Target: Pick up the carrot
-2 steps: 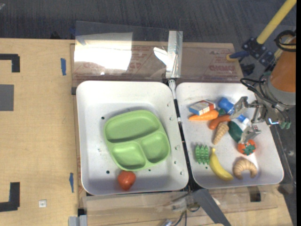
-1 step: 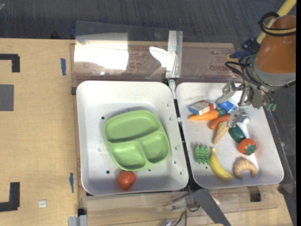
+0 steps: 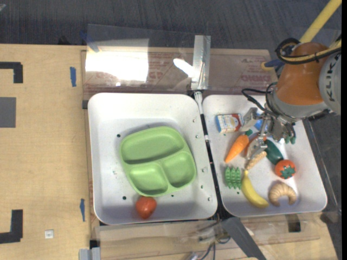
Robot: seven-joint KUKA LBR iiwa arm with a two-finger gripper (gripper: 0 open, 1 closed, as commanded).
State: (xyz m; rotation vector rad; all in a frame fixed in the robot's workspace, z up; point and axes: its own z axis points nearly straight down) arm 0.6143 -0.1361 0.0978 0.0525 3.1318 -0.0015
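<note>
**benchwatcher:** Standing next to the rig right now. The carrot [image 3: 237, 147] is in the right bin [image 3: 317, 199], lying on a slant with its green top pointing up toward the gripper [image 3: 264, 141]. The gripper is hanging just beside that leafy end, low over the pile. Can't honestly tell from here if it's clamped or spread, too much metal and cable in the way. Nothing is visibly pinched in it, so I wouldn't call the carrot grabbed.

**toteguy:** What's crowding it?

**benchwatcher:** Plenty. A small white carton [image 3: 227, 122] sits just above the carrot, a green spiky thing [image 3: 233, 177] and a banana [image 3: 251, 190] just below, plus a tomato [image 3: 285, 168] and a croissant [image 3: 283, 193] toward the near right corner. My guess is the arm comes in from the right because that's its side of the bench, and that puts it at the carrot's thin stalk end instead of the fat middle.

**toteguy:** Left bin?

**benchwatcher:** A green divided plate [image 3: 158, 160] and a red fruit [image 3: 145, 206] near the front edge, well apart from all this. I'd say the pick isn't done yet.
</note>
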